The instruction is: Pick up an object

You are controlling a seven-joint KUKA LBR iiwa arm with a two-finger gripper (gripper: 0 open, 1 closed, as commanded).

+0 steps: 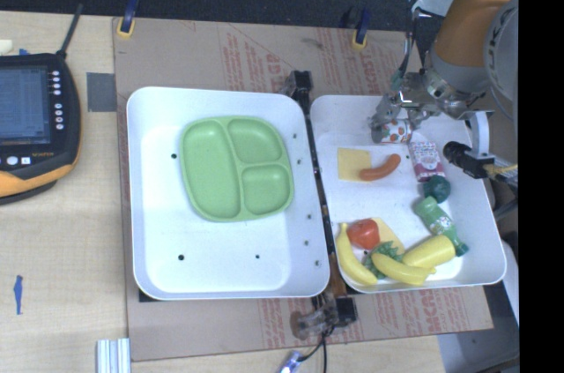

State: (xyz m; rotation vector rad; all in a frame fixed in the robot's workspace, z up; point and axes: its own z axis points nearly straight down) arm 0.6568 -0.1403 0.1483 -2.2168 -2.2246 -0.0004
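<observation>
Camera view: arm (471,18) reaching from right over right bin's (480,274) far corner.

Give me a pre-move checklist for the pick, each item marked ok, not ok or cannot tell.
1. Claw over the right bin: ok, at its far edge.
2. Item under the claw: ok, a small red and white carton.
3. Carton gripped: cannot tell.
4. Neighbours apart from the carton: ok, sausage and cheese slice lie nearer the camera.
5. Green tray in the left bin, away from the arm: ok.
</observation>
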